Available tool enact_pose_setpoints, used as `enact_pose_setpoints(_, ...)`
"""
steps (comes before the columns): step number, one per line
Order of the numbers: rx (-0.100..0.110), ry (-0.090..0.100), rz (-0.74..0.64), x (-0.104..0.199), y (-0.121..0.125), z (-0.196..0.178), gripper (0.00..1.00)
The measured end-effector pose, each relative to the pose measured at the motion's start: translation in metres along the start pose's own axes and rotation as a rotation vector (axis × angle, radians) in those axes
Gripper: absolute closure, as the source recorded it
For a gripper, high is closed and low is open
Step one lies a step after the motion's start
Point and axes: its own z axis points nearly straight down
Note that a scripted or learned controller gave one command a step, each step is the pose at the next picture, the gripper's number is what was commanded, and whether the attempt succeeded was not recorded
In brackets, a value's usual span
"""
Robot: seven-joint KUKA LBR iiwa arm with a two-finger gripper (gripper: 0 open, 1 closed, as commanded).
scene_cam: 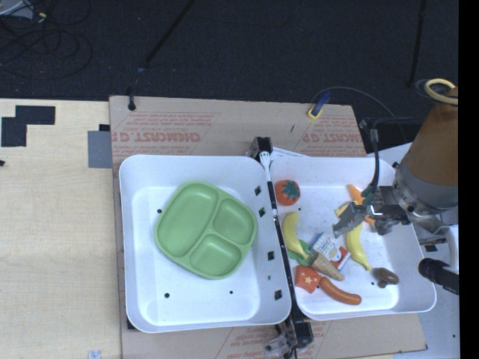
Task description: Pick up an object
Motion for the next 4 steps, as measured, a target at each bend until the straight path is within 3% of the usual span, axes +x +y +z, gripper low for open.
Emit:
enact_pose_setpoints(1,0.0,0.0,0.003,-0.086,0.009,0.08,0.0)
enact_pose_setpoints(2,-0.004,-0.001,0.0,-0.081,0.08,0.164,0.0)
enact_pose_setpoints(3,-0.003,0.002,0.004,-0.082,0.08,0.154,1.0)
enact_pose_setpoints(4,-0.002,0.0,-0.002,-0.026,0.13,0.165,1.0)
